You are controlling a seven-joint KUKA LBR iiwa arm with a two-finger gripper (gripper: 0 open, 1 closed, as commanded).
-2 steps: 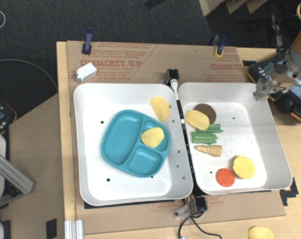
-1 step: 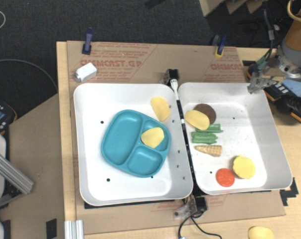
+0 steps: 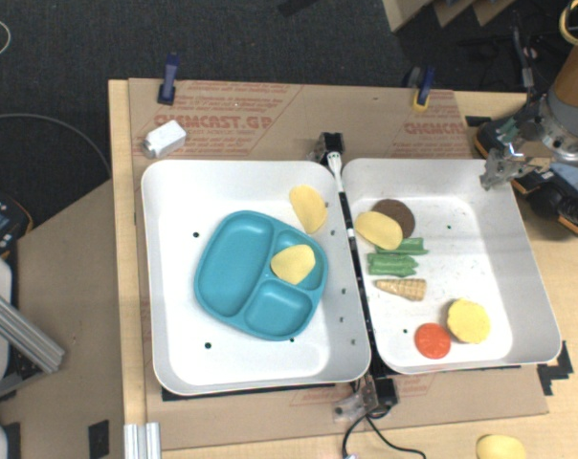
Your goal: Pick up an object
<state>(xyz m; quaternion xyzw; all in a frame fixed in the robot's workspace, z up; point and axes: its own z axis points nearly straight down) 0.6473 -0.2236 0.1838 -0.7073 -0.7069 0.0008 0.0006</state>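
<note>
Gripper (image 3: 500, 163) is hovering over the right bin's (image 3: 519, 256) far right corner, jaws' state impossible to tell, nothing visibly held.

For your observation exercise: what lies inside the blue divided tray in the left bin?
One pale yellow piece rests in the blue tray, over its right-hand divider. Whatever is beneath that piece is covered.

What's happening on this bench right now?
A robot arm's gripper sits at the top right corner of the right bin, holding nothing visible. That bin holds toy food: a brown disc, a yellow piece, green beans, a cone, a tomato and a lemon. The left bin holds a teal divided plate with a yellow piece on it.
</note>
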